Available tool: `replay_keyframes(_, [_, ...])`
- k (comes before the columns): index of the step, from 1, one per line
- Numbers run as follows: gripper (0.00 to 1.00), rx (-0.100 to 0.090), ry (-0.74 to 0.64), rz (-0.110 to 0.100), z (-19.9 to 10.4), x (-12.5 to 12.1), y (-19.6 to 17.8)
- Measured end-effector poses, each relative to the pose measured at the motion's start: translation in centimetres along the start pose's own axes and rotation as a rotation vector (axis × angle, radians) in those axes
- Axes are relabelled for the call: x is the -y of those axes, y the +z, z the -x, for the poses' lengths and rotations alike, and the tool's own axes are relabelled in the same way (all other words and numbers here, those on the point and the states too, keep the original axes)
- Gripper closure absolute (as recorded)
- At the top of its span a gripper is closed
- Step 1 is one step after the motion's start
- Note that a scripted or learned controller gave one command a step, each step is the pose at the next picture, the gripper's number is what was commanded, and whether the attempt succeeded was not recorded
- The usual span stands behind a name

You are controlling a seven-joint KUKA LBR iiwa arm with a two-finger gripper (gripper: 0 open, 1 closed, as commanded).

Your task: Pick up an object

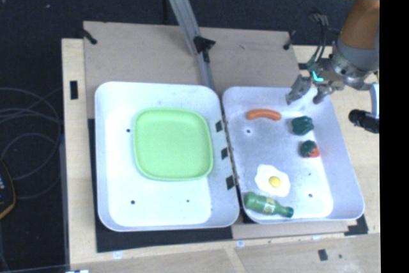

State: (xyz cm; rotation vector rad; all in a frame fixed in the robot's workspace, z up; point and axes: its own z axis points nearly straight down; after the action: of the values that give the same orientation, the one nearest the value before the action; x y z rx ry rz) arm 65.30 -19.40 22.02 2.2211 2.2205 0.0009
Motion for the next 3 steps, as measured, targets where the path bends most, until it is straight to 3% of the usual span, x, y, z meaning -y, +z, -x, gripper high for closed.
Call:
replay_keyframes(1, [0.0,0.0,0.0,0.0,0.0,0.0,0.0])
replay_keyframes(3, [0.0,0.0,0.0,-0.004,-0.4,0.3,11.4])
